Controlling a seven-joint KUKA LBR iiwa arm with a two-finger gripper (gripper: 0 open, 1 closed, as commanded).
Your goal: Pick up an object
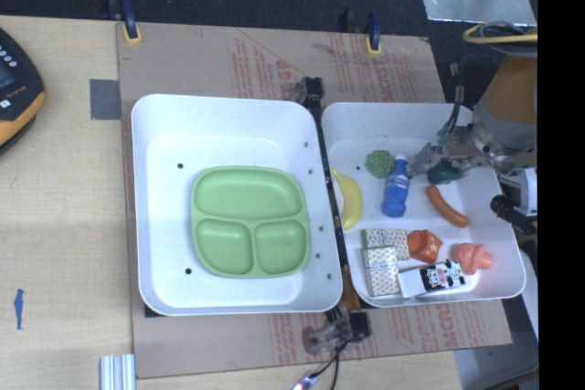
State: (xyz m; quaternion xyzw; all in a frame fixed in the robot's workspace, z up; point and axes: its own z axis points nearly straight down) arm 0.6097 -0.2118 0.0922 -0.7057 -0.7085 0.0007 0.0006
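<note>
My gripper [437,162] is low in the right bin [512,288], near its far right part, with the grey and orange arm [505,100] behind it. A dark green object [446,171] lies right under or at the gripper; whether it is gripped is hidden. A red-orange sausage [446,205] lies just in front of it. To the left are a blue bottle [395,188] and a small green bumpy piece [379,163]. A yellow banana [348,199] rests by the bin's left wall.
Along the right bin's near side lie two patterned boxes [384,256], an orange-red piece [423,244], a pink piece [473,258] and a black-and-white carton [441,277]. The left bin [155,132] holds a green divided plate [249,220].
</note>
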